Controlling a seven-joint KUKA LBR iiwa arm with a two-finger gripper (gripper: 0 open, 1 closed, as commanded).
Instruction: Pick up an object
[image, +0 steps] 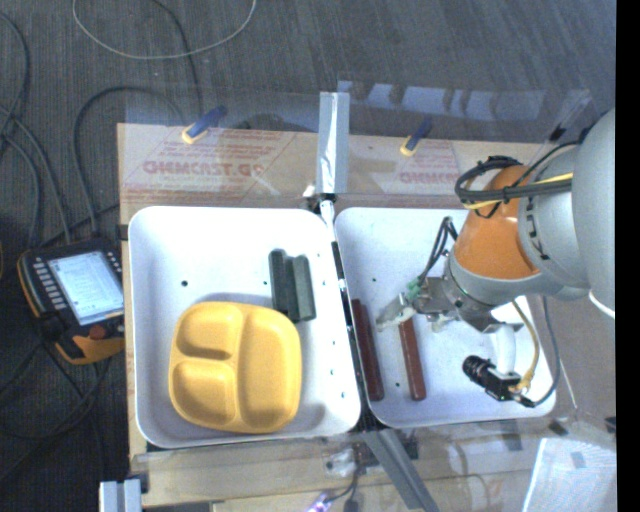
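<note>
Counter (230, 165) of brown board on dark carpet, carrying two white bins side by side. Right bin (395, 245) holds two brown sticks: one (411, 360) lying lengthwise near the middle, the likeliest target, and a second (366, 350) along the left wall, parallel and close beside it. The hand (412, 305) hangs low just above the middle stick's upper end, probably lined up for a grasp. How far the hand is spread I cannot tell; nothing is seen held. Left bin (150, 250) holds a yellow divided tray (238, 365) and a dark block (292, 285), well apart from the arm.
</note>
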